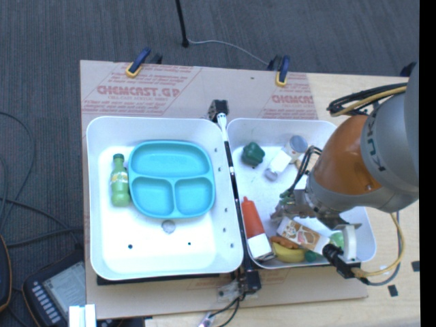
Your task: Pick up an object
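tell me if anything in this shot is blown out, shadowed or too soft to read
Camera view: even lighting, the white left bin bright but its rim is readable; the arm casts shade over the right bin, where the small items near the gripper blur together; the blue divided tray and green bottle are fairly crisp.
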Tool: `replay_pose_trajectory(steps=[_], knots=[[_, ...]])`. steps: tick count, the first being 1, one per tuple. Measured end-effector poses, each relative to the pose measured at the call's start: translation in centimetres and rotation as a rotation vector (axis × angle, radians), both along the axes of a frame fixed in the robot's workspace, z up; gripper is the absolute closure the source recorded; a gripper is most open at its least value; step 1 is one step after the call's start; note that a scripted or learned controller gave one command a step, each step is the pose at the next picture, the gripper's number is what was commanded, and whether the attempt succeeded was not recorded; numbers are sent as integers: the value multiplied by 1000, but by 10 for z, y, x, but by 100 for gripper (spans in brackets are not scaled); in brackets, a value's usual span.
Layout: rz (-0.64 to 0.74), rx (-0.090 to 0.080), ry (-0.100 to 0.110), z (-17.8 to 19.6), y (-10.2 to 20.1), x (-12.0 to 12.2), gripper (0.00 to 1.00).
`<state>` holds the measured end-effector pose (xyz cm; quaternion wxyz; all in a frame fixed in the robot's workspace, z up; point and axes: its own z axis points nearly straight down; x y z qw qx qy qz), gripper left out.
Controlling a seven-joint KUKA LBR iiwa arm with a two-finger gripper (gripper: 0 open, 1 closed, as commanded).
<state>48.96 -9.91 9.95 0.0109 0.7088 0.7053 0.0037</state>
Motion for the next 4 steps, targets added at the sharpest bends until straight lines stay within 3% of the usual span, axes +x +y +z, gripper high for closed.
replay_pose_trajectory(steps=[1,2,3,4], knots=[[4,9,21,16,-36,37,100],[5,10,22,16,-35,37,0],[5,9,18,-12,-9,70,0],[5,3,4,-11,-5,30,0]])
